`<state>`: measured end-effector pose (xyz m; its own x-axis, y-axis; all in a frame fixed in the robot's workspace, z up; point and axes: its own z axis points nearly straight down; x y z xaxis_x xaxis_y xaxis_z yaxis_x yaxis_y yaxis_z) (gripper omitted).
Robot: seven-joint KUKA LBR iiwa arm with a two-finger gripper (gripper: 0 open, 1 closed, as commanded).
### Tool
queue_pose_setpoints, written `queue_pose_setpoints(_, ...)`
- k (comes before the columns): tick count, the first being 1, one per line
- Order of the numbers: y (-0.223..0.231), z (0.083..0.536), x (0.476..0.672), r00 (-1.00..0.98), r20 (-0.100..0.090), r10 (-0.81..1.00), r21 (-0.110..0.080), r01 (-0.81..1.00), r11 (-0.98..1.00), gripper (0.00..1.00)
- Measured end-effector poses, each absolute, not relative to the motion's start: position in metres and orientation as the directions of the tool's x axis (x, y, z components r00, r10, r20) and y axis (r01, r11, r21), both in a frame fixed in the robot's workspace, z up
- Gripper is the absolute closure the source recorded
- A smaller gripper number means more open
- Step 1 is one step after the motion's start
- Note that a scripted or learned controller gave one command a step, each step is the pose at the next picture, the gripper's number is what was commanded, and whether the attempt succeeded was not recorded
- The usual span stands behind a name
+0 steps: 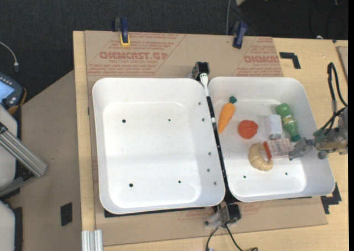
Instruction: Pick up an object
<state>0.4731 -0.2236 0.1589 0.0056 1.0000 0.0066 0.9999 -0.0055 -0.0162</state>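
Observation:
The right bin (276,186) holds several small things. An orange carrot (226,116) lies near its left wall, and a red tomato (248,129) sits in the middle. A green bottle (287,120) lies toward the right, beside a small white block (274,125). A beige pastry-shaped toy (260,157) rests toward the front, touching a clear packet with a red label (278,146). My gripper (299,149) reaches in low over the bin's right wall. Its tip is right beside the packet.
The left bin (149,150) lies alongside, sharing a black divider strip (212,128). Two blue clamps (123,27) (239,33) grip the board's far edge. Cables (332,87) hang at the right, near the gripper's body.

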Motion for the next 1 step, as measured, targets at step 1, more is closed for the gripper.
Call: queue_pose_setpoints(1, -0.2211, 0.0924, 0.4787, -0.001, 0.008, 1.0, -0.006, 1.0, 0.001, 0.0)
